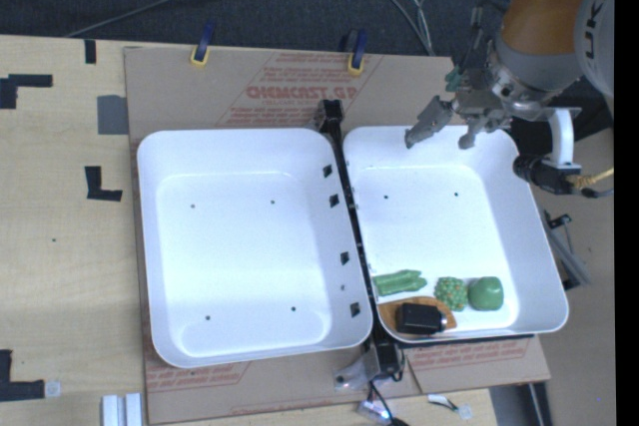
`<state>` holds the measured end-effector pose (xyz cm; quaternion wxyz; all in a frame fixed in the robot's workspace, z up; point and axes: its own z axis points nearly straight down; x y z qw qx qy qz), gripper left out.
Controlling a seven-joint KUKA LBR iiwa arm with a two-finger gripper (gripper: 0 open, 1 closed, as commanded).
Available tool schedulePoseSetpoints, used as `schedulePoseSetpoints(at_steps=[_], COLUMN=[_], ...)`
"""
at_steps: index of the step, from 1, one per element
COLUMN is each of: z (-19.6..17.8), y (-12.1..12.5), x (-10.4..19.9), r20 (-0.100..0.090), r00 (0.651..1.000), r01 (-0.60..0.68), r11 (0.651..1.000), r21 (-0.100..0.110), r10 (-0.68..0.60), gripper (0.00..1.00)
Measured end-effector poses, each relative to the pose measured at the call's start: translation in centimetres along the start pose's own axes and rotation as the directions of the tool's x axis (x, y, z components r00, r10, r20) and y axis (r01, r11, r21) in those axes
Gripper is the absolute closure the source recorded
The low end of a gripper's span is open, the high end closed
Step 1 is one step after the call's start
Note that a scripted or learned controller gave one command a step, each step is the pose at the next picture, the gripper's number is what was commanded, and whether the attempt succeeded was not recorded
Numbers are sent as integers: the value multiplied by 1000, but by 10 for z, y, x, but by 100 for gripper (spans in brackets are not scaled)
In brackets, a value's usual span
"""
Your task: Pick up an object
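My gripper (440,136) hangs over the far edge of the right bin (449,214), its two fingers spread apart and nothing between them. At that bin's near edge lie a green bean-like piece (398,281), a bumpy green piece (450,291), a round green piece (485,293) and a black object (419,318) resting on an orange-brown piece (439,306). These objects sit well below the gripper in the view, apart from it.
The left bin (240,244) stands beside the right one, joined by a black divider with clips (339,205). Both rest on a cardboard sheet (290,90) held by clamps (204,45). Cables run across the dark floor behind.
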<state>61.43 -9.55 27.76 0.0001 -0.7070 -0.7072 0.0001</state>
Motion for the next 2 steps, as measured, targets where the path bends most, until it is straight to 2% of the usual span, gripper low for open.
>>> schedulePoseSetpoints(at_steps=[1,2], z=[38,4], y=[-106,-84], x=[-54,24], r20=[0,-1], r00=[1000,1000], r01=[-7,7], r11=[1000,1000], r21=[4,-3], r10=[7,-7], gripper=[0,0])
